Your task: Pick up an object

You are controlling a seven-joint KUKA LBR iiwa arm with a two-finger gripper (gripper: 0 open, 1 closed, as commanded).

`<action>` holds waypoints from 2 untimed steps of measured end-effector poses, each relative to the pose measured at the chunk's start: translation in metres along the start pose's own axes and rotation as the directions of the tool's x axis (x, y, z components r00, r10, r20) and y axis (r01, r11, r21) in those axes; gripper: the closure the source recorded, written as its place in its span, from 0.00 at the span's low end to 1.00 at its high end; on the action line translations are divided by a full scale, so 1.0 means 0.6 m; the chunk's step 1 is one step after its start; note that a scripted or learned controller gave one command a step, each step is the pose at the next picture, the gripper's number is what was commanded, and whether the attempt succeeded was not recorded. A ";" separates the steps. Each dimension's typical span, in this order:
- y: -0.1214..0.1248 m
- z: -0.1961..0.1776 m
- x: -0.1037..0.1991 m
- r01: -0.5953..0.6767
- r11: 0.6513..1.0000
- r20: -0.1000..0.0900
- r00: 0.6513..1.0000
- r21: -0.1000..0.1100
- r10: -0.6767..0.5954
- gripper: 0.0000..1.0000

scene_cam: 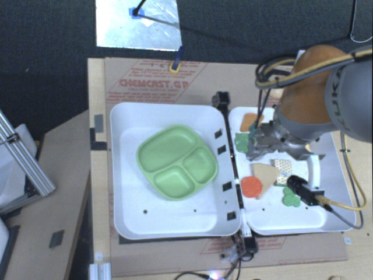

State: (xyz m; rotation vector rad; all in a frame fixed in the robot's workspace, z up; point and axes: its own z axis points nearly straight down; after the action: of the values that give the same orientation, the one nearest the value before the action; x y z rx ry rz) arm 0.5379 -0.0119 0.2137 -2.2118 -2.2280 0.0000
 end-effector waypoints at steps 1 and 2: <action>-0.018 -0.015 0.003 -0.004 1.000 0.001 1.000 -0.002 0.004 1.00; -0.002 -0.001 -0.001 -0.006 1.000 0.002 1.000 -0.003 0.006 1.00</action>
State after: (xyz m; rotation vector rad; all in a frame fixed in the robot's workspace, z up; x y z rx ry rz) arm 0.5366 -0.0128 0.2141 -2.2203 -2.2242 -0.0011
